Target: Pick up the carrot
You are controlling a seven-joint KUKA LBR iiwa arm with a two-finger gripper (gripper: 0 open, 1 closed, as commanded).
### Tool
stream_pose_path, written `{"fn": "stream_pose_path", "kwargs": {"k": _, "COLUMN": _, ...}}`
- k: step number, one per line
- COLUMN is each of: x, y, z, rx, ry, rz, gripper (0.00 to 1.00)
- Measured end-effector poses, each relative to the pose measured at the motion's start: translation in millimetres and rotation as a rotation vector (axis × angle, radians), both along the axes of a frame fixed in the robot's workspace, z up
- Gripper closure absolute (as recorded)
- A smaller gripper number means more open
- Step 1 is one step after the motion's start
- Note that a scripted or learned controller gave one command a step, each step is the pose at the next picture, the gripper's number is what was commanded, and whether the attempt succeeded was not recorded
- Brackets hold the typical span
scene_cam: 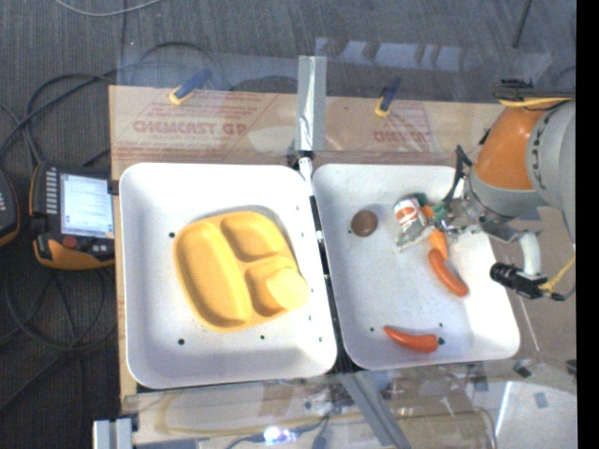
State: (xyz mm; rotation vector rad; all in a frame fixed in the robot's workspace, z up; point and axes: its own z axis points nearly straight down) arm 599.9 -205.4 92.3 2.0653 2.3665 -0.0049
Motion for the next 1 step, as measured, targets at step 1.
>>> {"fn": "stream_pose_path", "kwargs": {"k": 1, "x": 0.6, "y": 0.4, "z": 9.6, "rx": -0.001, "ry": -0.001, "rz": 0.001, "gripper": 1.00}}
